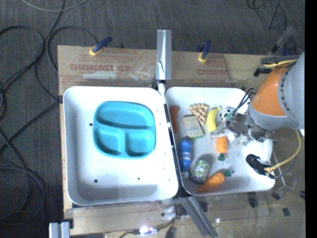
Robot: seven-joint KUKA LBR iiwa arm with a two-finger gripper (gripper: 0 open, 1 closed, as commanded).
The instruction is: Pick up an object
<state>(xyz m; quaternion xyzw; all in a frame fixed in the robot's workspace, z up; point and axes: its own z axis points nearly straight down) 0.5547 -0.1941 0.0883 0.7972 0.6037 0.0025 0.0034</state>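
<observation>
In the right bin lie a waffle, a banana, a pale checked block, a blue bottle, a green can, a large carrot and a small carrot. A reddish stick rests against the bin's left wall. My gripper reaches in from the right and hangs low over the bin's right half. It is just above and to the right of the small carrot, beside a white and green item. I see nothing held in it.
The left bin holds a blue divided tray. A black plug on a yellow cable hangs over the right bin's near right corner. Clamps and a metal post stand behind the bins.
</observation>
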